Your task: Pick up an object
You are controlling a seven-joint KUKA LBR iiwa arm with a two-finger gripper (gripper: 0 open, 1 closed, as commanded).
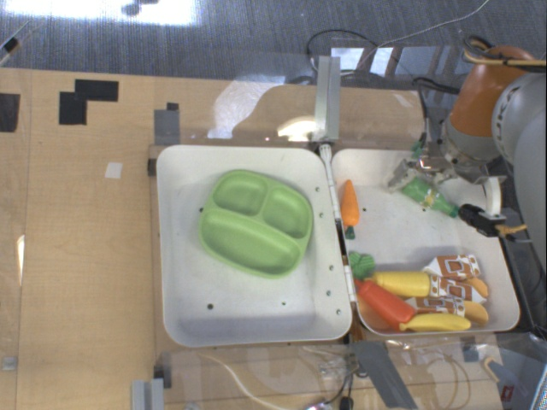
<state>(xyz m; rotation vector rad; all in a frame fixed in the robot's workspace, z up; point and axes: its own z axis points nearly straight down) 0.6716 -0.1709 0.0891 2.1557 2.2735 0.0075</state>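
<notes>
One green object [429, 196] lies directly beneath the pincer [425, 178], whose fingers straddle it, spread wide.

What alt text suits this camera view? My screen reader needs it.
A robot arm reaches from the right, its claw over a green object in the right bin. Toy carrot, banana near. Left bin holds a green divided plate.

arm [521, 118]: rounded light-grey casing at the link near the bench's right edge. orange band [483, 96] above the wrist, glossy, domed on top, bright highlight on it. thin black cables [425, 109] run down beside the band toward the wrist. gripper [425, 171]: small pale metal body with splayed grey fingers. a white-and-black part [489, 207] sits below the grey link; what it is, unclear.
</notes>
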